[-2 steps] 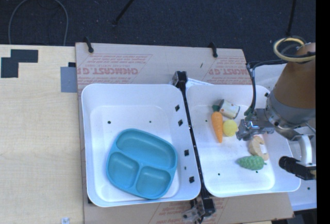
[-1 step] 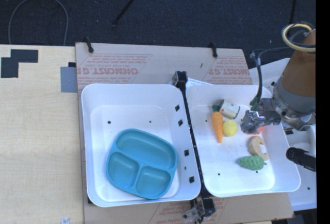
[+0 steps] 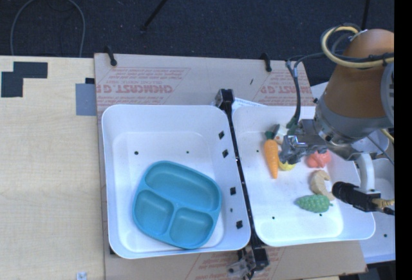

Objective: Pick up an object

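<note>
White plastic bins sit side by side on the bench, and the arm reaches into the right one.

In the left bin a blue divided plate lies flat near the front, with three compartments. A black divider runs between this bin and the right bin. In the right bin, an orange carrot lies near the left side, with its green top pointing to the back. Just beside it is something small and yellow, partly hidden. The gripper is low over this place, close to the carrot, but I cannot tell if it is grasping anything. More to the right lie a pink object, a beige piece and a green bumpy object, near each other. The grey arm with its orange band covers the right back corner.
</note>
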Controlling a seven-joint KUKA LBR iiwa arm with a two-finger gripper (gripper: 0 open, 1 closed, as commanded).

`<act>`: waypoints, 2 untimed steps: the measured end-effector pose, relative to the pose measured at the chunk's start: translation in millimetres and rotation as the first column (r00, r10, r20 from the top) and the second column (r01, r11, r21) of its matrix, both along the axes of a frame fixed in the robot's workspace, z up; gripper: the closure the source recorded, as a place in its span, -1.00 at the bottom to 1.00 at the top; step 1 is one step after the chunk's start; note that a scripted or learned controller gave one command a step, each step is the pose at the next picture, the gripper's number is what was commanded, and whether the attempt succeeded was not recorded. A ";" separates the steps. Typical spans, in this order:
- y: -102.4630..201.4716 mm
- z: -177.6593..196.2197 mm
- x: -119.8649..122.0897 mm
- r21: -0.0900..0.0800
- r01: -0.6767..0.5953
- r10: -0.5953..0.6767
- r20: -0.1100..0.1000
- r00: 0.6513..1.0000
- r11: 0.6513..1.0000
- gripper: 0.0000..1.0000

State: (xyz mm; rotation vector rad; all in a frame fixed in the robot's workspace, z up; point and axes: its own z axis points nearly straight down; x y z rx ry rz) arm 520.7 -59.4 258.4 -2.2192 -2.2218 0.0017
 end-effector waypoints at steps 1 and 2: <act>55.5 -14.4 15.4 0.001 -0.002 0.002 -0.002 1.000 1.000 1.00; 101.9 -27.7 27.5 0.000 -0.001 0.001 -0.001 1.000 1.000 1.00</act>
